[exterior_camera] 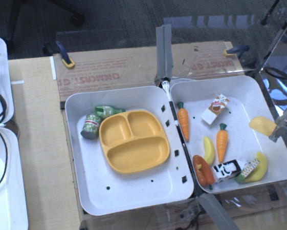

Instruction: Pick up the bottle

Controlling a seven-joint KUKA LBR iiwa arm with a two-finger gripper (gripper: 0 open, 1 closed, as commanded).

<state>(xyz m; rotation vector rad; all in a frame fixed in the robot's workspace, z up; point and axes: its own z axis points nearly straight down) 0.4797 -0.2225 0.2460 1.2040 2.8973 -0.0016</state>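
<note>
- The gripper (281, 129) sits at the right rim of the right bin (257, 84), low over the bin's edge; its metal parts blur into the rig behind, and I cannot tell how it is set. Nothing is visibly held.
- Just beside it, toward the bin's middle, lies a pale yellow rounded piece (262, 125).
- Further in are two carrots (184, 122), a small yellow banana (209, 150), a white and brown carton (215, 110), a black and white box (226, 169), a red piece (202, 169) at the near left corner, and a larger banana (257, 168) by the near right corner.
- The bottle (89, 126), green-labelled with a grey cap end, lies on its side in the left bin (81, 160), at its far left, touching or just beside the rim of the yellow divided plate (134, 140); a green leafy item (107, 110) lies next to it.
- Judged step: the approach has not reached the target, since the gripper is well apart from the bottle, a whole bin away.
- The next move calls for rising clear of the bin wall, crossing the divider to the left bin, and descending over the bottle's body with care for the plate rim alongside.
</note>
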